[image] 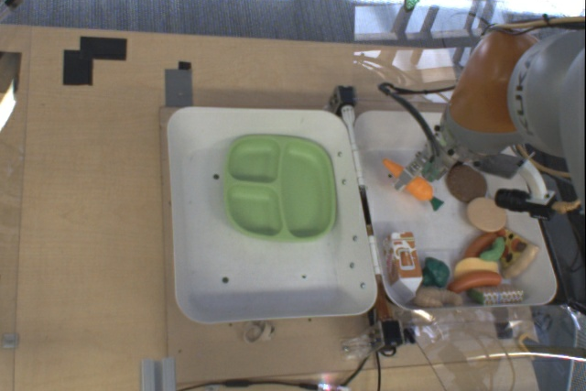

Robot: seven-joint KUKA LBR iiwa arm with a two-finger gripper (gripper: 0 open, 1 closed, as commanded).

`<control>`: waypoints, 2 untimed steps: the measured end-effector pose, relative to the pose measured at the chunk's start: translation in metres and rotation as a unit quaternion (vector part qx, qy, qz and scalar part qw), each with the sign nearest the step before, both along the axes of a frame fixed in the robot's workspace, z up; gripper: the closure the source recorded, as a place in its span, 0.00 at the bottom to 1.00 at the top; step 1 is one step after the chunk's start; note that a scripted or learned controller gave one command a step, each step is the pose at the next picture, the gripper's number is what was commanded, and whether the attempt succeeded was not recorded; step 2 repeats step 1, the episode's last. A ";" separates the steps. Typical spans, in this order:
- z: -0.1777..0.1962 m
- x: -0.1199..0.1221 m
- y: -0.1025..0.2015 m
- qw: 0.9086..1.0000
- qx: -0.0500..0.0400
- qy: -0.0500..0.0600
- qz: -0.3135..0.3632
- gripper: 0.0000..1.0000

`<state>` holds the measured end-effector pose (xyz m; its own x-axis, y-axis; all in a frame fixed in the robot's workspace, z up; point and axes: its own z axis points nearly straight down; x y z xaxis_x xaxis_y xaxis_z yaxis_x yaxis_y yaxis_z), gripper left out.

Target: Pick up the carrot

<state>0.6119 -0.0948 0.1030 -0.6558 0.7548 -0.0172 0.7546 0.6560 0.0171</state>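
Right bin (pixel 371 224), carrot (pixel 414 184) touching tool (pixel 418 168)

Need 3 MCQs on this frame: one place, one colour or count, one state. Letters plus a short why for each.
1. Where does the carrot lie?
A. right bin
B. left bin
C. on the bench

2. How many compartments has the green plate?
A. two
B. three
C. five

3. How does the milk carton sit?
A. on the plate
B. hanging from the tool
C. resting in the right bin

Answers:
1. A, the carrot sits in the right bin's upper part, at the tool.
2. B, one long and two small wells show.
3. C, it rests on the bin floor near the left wall.
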 end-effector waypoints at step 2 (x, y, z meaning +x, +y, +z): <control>0.087 0.026 0.075 0.996 0.004 0.004 -0.083 1.00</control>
